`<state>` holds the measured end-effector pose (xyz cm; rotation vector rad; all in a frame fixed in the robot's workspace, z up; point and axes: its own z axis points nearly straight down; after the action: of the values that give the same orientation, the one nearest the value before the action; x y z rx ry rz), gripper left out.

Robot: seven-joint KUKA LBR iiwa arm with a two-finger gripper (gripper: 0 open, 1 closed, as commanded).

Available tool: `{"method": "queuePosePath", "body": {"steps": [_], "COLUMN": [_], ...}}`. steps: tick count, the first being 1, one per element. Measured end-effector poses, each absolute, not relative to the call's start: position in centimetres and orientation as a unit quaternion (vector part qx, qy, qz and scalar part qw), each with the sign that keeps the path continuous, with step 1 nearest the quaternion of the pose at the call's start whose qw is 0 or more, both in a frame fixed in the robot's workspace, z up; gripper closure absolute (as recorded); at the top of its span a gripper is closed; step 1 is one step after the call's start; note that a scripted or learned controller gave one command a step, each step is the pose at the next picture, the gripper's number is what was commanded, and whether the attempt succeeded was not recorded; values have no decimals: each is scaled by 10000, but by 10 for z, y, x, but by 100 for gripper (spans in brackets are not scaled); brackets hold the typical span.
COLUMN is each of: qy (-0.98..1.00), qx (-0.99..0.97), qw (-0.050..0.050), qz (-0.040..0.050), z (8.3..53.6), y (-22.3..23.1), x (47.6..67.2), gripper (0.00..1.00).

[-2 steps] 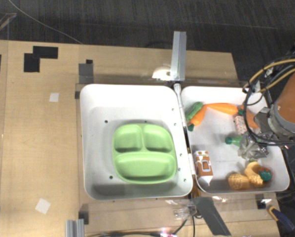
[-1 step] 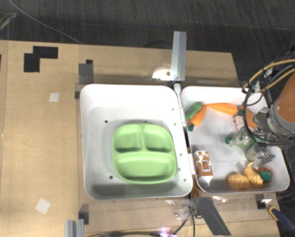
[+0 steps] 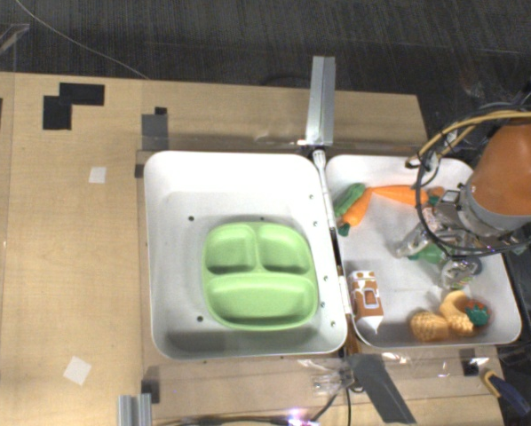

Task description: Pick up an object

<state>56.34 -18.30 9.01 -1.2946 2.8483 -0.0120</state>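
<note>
Wooden counter [image 3: 61, 264] is floored by dark carpet [image 3: 203, 16]; a carrot [image 3: 399, 194] lies beside the gripper [image 3: 436, 248], finger state indeterminable.

Toy carrots [image 3: 372, 198] lie at the right bin's upper left; pastries [image 3: 443, 319] cluster at its lower right.

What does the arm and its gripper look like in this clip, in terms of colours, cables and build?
The arm shows a broad, rounded orange band, with grey metal at the wrist below it. Yellow and black cables loop over its top toward the wrist. The gripper is a cluster of dark and silvery metal parts, small beside the band.
</note>
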Motion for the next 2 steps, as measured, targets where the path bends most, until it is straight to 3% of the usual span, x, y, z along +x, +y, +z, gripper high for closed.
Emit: {"method": "queuePosePath", "body": {"steps": [1, 2], "qy": [8895, 8908], "qx": [-4570, -4543], "qw": [23, 122], "qz": [-21, -40], "z": [89, 104], "y": [-133, -131], "x": [671, 675], "gripper": [0, 100]}}
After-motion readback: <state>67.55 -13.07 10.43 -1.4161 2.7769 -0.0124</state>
